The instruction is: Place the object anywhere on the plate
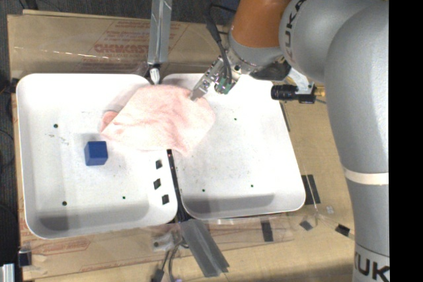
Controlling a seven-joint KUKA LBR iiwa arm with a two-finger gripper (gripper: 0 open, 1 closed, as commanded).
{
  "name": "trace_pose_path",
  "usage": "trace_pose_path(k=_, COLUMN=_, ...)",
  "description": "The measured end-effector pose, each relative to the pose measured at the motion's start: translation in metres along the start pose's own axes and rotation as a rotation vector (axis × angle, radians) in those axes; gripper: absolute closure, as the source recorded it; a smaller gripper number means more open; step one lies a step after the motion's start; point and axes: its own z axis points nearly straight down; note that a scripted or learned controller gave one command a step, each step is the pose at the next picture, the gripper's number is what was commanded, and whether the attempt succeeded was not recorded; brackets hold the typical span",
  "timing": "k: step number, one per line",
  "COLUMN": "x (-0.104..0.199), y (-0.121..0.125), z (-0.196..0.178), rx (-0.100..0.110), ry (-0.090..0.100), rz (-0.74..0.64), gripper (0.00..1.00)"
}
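Observation:
A small blue cube (96, 152) sits on the floor of the left bin (39, 109), toward its left-centre. A crumpled pink cloth (162, 117) lies draped over the wall between the two bins, with most of it in the left bin. My gripper (203, 89) reaches down from the orange-banded wrist (264, 6) and its tip touches the cloth's upper right edge, above the back of the right bin (251, 148). The cube lies well to the left of the gripper and apart from the cloth.
A grey metal bracket (158, 33) stands behind the bins at the divider. The arm's large grey body (350, 76) hangs over the right bin's right side. Black clips (160, 183) sit on the divider near the front. Cardboard lies under both bins.

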Motion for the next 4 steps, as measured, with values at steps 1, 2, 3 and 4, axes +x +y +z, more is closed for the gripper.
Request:
trace_pose_path(k=1, x=0.000, y=0.001, z=-0.039, rx=0.000, ry=0.001, rz=-0.006, gripper=1.00)
trace_pose_path(k=2, x=0.044, y=0.031, z=-0.049, rx=0.001, ry=0.003, rz=-0.412, gripper=1.00)
trace_pose_path(k=3, x=0.080, y=0.057, z=-0.055, rx=0.001, ry=0.004, rz=-0.669, gripper=1.00)
trace_pose_path(k=4, x=0.123, y=0.083, z=-0.058, rx=0.001, ry=0.003, rz=-0.675, gripper=1.00)
